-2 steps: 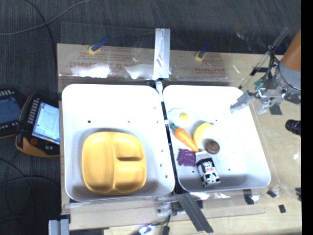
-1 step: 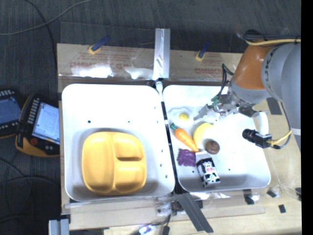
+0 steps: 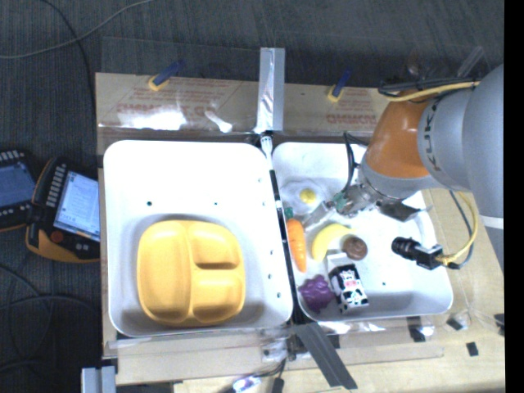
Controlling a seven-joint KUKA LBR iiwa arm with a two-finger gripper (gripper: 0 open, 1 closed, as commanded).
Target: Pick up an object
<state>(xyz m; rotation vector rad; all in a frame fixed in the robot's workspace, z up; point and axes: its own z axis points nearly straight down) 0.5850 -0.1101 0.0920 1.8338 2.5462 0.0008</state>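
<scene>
gripper [image 3: 342, 201] at the end of the grey arm [image 3: 458, 137] with its orange band, reaching in from the right. hung low over the back half of the right bin [image 3: 409, 301], just behind the cluster of toys. could not tell from this slanted view how wide it stood, nor see anything held in it. lay nearest to it: a toy fried egg [image 3: 309, 195] to its left, near the bin's back left corner, and a yellow banana [image 3: 327, 237] just in front of it. sat beside the banana, on its right and touching or nearly so, a small brown round piece [image 3: 354, 246]. stretched along the bin's left wall, just left of the banana, an orange carrot [image 3: 296, 242]. stood in front of the banana a small cow-patterned carton [image 3: 348, 285], with a purple toy [image 3: 315, 291] just beside it on the left, near the front left corner; too small to name more closely. hung over the right side of the same bin a black fitting [image 3: 413, 250] on a yellow cable. held in the left bin [image 3: 131, 162] one thing, a yellow divided tray [image 3: 192, 268], lying toward the front. rested on the floor well to the left of the bins a handheld pendant [image 3: 61, 211] with a lit screen.
</scene>
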